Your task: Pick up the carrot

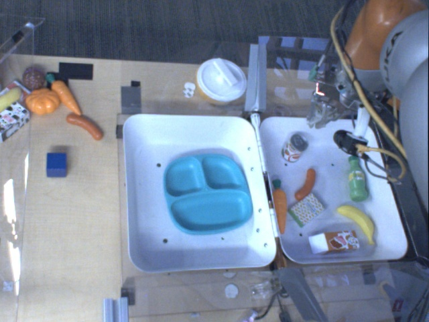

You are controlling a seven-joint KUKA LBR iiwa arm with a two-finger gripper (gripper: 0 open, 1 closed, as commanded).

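Up at the far edge of the right bin (399,243), the gripper (326,109) hangs over the bin's back wall, wrapped in cables and metal fittings. From where I stand, I cannot tell how it is set; the tangle hides that end of it, and nothing I can see is caught in it.

The carrot (279,208) lies in the right bin too, but at the opposite side: tight against the bin's left wall, just beside the seam shared with the left bin (141,200), and in the nearer half of the bin. From the gripper it lies toward the near edge and off toward that left wall, well apart from it. Its long axis runs along the wall, green top toward the far edge, orange tip toward the near edge.

Between the two in the bin sit a small can (293,146) and a red sausage (305,183), and a checkered packet (306,210) lies just beside the carrot on the side away from the wall.

My guess is that the reach has hardly begun. The wall is the trouble: with the carrot pressed along it, there looks to be little room on that side, so closing across the narrow width may be awkward.
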